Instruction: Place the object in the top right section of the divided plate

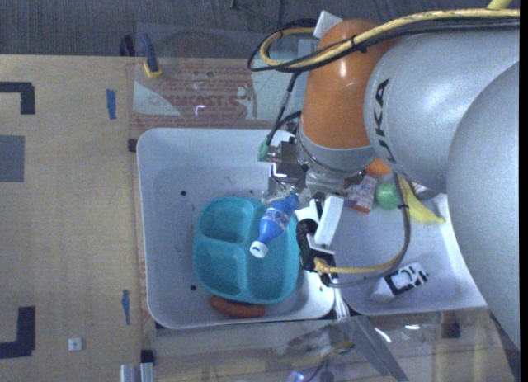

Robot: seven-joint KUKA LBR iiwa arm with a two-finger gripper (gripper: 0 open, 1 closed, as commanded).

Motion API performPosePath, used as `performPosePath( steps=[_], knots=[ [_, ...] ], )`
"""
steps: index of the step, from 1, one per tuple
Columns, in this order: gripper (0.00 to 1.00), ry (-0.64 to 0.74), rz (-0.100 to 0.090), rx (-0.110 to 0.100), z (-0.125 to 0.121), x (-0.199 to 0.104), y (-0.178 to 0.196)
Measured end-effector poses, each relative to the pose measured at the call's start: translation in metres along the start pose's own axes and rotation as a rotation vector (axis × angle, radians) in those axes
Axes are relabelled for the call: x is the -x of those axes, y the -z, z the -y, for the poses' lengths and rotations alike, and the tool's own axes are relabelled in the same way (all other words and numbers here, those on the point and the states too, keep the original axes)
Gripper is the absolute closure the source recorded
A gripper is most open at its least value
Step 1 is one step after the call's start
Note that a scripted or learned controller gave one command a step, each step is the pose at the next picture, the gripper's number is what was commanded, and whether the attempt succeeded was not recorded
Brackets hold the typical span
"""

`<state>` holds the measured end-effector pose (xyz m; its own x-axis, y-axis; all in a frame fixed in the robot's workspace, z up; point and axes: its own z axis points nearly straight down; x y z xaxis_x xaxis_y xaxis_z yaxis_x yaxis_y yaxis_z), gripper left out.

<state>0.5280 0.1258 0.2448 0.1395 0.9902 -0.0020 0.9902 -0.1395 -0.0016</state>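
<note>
The small blue plastic bottle [272,224], white cap pointing down-left, slants over the right edge of the teal divided plate [227,269]. Its upper end sits right beneath the tool [289,193], seemingly clamped there, though whether the tool is open or closed cannot be told. The plate lies in the left white bin [161,207], with an orange-red sausage-shaped item [238,308] against its lower rim.

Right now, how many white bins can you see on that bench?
2. The shallow white plastic bin on the left holds the teal divided plate; the other white bin sits right, mostly hidden under the arm.
</note>
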Motion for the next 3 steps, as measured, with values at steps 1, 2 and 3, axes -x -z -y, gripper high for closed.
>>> performPosePath(
  steps=[1, 2, 3],
  knots=[
    [1.0, -0.192, 0.001, -0.004, 0.021, -0.04, -0.018],
    [1.0, -0.407, 0.001, -0.001, -0.03, 0.014, 0.006],
    [1.0, -0.081, 0.0, -0.005, 0.025, 0.002, -0.019]
  ],
)
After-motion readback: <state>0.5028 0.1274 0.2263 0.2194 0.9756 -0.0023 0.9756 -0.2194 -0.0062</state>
